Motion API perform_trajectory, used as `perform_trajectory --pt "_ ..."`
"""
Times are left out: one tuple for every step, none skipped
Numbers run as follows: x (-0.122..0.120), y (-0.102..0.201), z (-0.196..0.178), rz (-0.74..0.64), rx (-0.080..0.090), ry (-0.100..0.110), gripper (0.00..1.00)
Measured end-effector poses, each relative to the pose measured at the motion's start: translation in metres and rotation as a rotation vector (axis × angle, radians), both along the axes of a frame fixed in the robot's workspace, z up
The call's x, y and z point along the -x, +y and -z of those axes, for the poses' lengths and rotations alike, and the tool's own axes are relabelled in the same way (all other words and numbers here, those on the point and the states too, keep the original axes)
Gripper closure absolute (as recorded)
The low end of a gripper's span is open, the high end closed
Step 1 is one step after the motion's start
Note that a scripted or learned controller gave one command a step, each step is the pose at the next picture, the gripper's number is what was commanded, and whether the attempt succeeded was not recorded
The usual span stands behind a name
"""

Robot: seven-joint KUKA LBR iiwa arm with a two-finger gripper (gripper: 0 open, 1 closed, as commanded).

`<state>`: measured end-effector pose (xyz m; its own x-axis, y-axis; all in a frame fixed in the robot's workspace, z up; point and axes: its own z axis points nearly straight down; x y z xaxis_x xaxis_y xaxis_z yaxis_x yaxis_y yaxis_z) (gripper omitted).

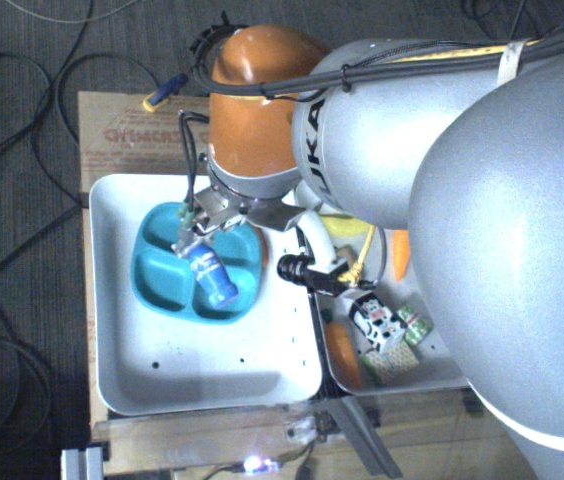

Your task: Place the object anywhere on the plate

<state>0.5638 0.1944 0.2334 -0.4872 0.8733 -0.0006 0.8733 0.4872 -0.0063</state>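
Note:
A blue divided plate [157, 268] lies in the left white bin [202, 368], towards its far side. A small blue bottle [214, 278] with a pale top rests over the plate's right-hand compartments, pointing up towards the gripper. The gripper [194, 232] hangs from the orange wrist band directly over the plate's upper right part, its tip right at the bottle's pale end. Glare and the wrist hide whether the tip still touches the bottle.
The big grey arm covers most of the right bin [402, 373]. Showing there are a yellow item [347, 230], an orange item [399, 253], a black-and-white toy [372, 325] and a brown-orange object [342, 353]. A black fitting [307, 268] juts out over the divide between the bins.

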Motion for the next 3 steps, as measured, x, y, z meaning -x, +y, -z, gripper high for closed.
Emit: perform_trajectory --pt "0.0 0.027 0.024 -0.073 0.0 0.0 1.0" --pt "-0.054 0.021 -0.088 -0.05 0.0 -0.004 1.0" --pt "-0.03 -0.026 0.021 -0.129 -0.001 0.0 1.0"
